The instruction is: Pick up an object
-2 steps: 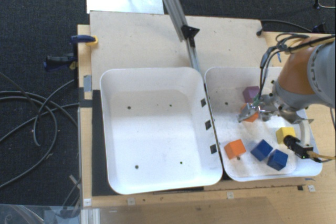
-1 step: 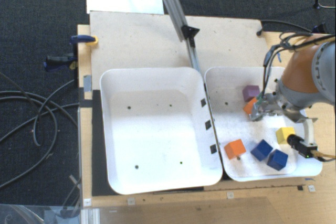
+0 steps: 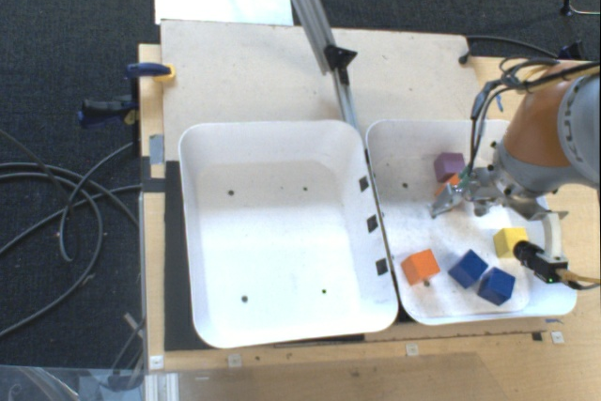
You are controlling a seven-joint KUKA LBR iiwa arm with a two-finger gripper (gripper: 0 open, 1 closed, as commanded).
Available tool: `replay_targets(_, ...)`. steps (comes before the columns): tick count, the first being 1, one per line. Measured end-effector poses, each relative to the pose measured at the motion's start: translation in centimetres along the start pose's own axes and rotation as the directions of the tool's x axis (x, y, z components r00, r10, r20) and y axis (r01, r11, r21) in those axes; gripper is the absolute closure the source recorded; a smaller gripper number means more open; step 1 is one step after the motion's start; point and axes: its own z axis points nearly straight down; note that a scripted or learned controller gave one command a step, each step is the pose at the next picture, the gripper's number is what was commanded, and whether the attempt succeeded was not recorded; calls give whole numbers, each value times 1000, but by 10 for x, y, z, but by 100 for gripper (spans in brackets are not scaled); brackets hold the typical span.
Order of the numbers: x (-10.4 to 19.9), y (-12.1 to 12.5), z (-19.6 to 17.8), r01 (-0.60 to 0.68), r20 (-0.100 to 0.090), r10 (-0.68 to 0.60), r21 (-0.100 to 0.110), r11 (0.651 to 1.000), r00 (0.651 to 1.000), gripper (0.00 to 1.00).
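Over the right bin (image 3: 410, 138), the gripper (image 3: 449, 198), its state unclear to me, crowds the purple block (image 3: 449, 166) and may nudge it aside.

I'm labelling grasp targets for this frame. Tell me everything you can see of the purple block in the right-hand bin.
The purple block is a small, matte cube-like piece, solid in colour, possibly foam or painted wood. It sits flat on the floor of the right bin, toward the far side and apart from the other blocks nearer the front. The gripper hangs just in front of it; a small orange piece shows at its lower right edge. Whether either touches the block cannot be told.
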Motion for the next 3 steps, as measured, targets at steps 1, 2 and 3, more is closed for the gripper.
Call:
replay_targets(1, -37, 73, 10, -5, 1, 5, -5, 1000, 1000, 0)
replay_targets(2, -26, 33, 11, -11, -2, 11, 6, 1000, 1000, 0)
replay_targets(3, -61, 75, 6, -4, -13, 5, 11, 1000, 1000, 0)
